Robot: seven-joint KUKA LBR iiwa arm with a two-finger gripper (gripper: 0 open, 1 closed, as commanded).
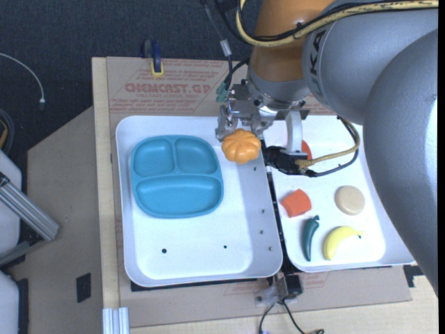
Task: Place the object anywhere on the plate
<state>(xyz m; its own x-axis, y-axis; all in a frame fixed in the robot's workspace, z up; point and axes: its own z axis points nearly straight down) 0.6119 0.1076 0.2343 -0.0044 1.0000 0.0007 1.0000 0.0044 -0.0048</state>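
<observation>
A blue three-compartment plate (177,193) lies in the left part of the left white bin (201,252). A small orange pumpkin (241,147) is just past the plate's upper right corner, over the bin's right side. My gripper (240,128) comes down on the pumpkin from above, and its metal fingers sit close against the pumpkin's top on both sides. The pumpkin looks held between them. The grey arm with its orange band fills the upper right.
The right bin (368,256) holds an orange-red wedge (297,202), a beige round piece (350,200), a green pepper (310,234) and a yellow banana (338,241). A red item (305,147) peeks out beside a black cable. A raised divider separates the bins.
</observation>
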